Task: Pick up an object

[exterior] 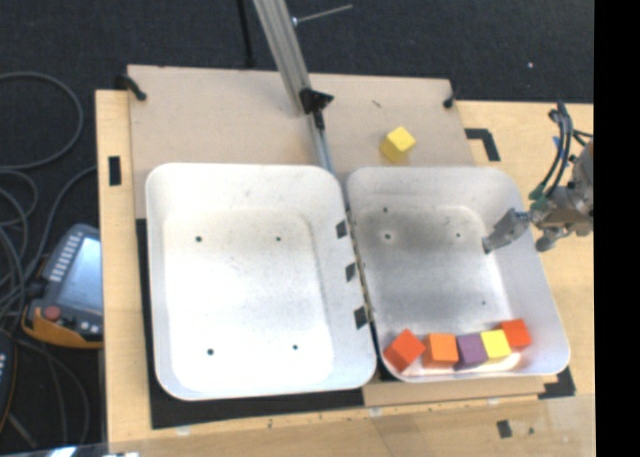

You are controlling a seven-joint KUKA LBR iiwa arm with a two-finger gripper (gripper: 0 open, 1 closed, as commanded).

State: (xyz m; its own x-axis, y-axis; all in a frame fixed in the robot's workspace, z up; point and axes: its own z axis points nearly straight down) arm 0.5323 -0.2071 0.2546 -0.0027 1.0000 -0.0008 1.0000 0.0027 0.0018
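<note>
Five small blocks sit in a row along the near wall of the right shallow white bin [520, 275]: an orange-red cube [405, 349], an orange cube [442, 348], a purple cube [470, 349], a yellow cube [496, 345] and a red-orange cube [516, 334], each touching the next one. My tool [520, 230] is over the right rim of this bin, well apart from the row. My arm is cut off at the right, and I cannot tell if the tool is open or closed. One more yellow cube [397, 143] lies on the tabletop [220, 115] behind the bins. The left shallow white bin [165, 275] is beside.
</note>
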